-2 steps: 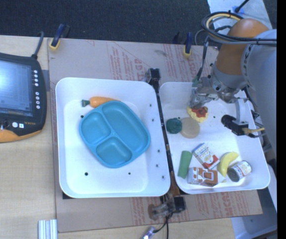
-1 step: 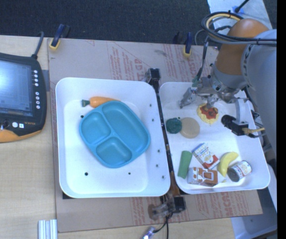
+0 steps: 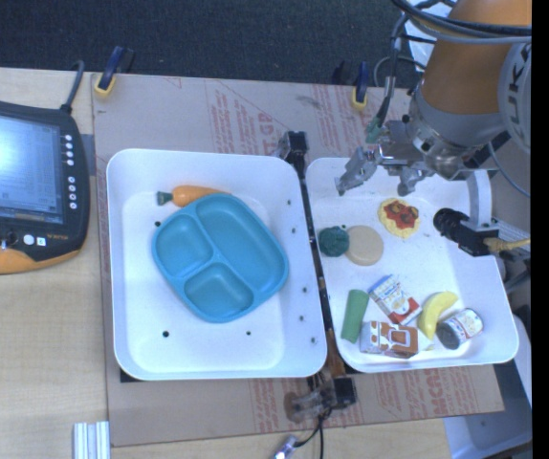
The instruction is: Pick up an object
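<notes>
My gripper [image 3: 380,177] hovers over the back of the right bin [image 3: 504,285]. Its two fingers [image 3: 353,174] are spread open with nothing between them. A small pizza toy [image 3: 400,216] lies just in front of it to the right. A dark green ball [image 3: 333,241] and a beige disc [image 3: 363,245] sit side by side near the bin's left wall. Toward the front lie a green block [image 3: 355,314], two small cartons [image 3: 393,297] [image 3: 389,338], a banana [image 3: 437,312] and a can [image 3: 460,328].
The left bin [image 3: 141,352] holds a blue divided plate [image 3: 219,256] with a carrot [image 3: 193,195] behind it. A teach pendant [image 3: 21,185] rests on the bench at the far left.
</notes>
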